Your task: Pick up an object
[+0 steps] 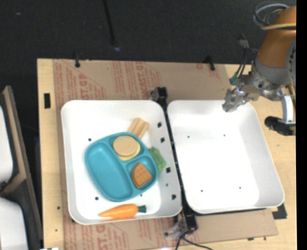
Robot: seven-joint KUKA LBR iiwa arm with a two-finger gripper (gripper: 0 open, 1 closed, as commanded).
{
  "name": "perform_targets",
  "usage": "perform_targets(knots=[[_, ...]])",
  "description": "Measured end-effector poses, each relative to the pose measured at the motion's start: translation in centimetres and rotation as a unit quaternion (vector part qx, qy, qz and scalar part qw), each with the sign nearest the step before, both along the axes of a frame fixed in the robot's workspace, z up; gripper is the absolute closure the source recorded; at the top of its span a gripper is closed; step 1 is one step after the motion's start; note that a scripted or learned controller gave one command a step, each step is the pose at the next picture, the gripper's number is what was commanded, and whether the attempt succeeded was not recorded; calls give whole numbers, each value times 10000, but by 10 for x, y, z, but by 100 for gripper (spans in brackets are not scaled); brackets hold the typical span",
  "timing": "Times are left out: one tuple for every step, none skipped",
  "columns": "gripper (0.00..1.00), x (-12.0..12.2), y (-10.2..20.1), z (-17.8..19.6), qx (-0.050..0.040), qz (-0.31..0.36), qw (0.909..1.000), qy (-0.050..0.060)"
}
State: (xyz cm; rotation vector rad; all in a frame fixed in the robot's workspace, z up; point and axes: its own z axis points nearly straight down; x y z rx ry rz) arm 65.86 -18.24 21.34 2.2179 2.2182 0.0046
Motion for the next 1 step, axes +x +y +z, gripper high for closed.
perform_targets(knots=[[100, -7, 57, 5, 8, 17, 10000, 18]])
